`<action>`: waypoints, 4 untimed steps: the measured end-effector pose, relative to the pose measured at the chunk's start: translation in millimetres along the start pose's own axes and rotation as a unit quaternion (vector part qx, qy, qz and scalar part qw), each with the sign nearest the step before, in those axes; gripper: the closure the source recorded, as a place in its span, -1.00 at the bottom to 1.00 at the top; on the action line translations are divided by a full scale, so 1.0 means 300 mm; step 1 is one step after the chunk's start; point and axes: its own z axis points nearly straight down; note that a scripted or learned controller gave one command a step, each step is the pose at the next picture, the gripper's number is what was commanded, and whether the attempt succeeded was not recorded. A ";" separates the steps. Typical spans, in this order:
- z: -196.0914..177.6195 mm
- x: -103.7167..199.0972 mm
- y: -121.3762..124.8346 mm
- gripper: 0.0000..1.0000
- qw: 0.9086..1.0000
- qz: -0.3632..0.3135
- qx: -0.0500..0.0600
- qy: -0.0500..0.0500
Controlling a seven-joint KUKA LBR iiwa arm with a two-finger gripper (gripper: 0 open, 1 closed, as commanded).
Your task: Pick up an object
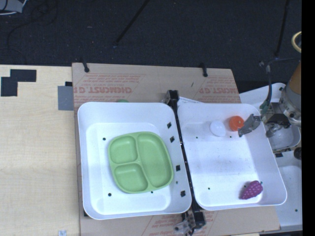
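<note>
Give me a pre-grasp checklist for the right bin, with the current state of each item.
1. End effector over the right bin: ok, at its far right side.
2. Target within close range: ok, orange ball sits just beside the end effector.
3. Ball free of neighbours: cannot tell, white ball lies close beside it.
4. Purple grapes out of the way: ok, near corner.
5. Green divided plate out of the way: ok, left bin.
6. Nothing gripped yet: cannot tell.

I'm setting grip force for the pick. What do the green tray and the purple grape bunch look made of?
Green tray: looks like hard moulded plastic, smooth with a soft sheen, judging by its even colour and rounded dividers between three compartments.
Purple grape bunch: probably a toy in plastic or rubber; its bumpy surface shows, but the view is too coarse to tell which.
</note>
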 end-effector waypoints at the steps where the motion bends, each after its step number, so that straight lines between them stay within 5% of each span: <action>1: -0.021 0.000 0.007 -1.00 1.000 -0.001 -0.006 -0.001; 4: 0.563 -0.016 0.031 -1.00 1.000 -0.001 -0.003 0.000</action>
